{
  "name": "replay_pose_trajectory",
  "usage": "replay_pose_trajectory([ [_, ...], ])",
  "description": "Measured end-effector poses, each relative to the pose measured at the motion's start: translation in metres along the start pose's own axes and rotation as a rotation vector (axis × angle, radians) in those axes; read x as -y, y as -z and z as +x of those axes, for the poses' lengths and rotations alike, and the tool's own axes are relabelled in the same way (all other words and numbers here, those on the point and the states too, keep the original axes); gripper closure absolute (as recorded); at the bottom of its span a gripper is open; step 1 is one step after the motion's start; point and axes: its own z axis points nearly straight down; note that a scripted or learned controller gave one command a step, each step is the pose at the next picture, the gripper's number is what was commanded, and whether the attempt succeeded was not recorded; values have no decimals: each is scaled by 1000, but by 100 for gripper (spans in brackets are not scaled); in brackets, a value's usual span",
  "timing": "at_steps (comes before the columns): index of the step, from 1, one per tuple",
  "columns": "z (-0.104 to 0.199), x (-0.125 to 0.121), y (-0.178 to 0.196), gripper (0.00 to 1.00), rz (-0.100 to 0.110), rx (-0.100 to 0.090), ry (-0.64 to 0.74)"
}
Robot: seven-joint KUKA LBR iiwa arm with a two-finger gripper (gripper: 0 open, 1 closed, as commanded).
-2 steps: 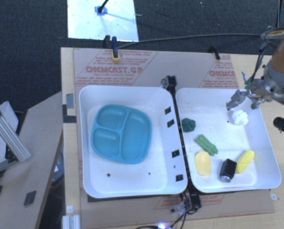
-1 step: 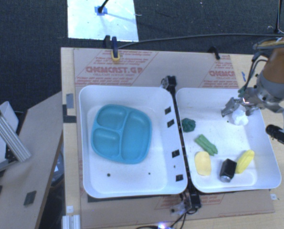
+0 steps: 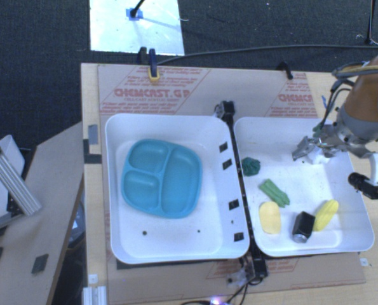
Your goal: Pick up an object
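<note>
1. My jaws [image 3: 310,150] hang over the top right part of the right bin [image 3: 360,240], and they are apart with nothing between them
2. Below them in that bin lie a dark green lump [image 3: 251,166], a light green toy [image 3: 274,192], a pale yellow piece [image 3: 270,218], a black thing [image 3: 303,226] and a yellow thing [image 3: 326,214] just beside it
3. The left bin [image 3: 131,246] on the counter [image 3: 176,84] holds a blue plate [image 3: 161,178] with three parts

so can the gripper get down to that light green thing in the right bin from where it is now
Probably yes. The gripper hovers over the right bin, and the light green piece lies uncovered, apart from its neighbours, with nothing between them.
</note>
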Motion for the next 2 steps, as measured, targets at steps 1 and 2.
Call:
replay_pose_trajectory([
  [1,-1,-5,-2,0,-11,3,2],
  [2,-3,-6,10,100,-17,9,4],
])
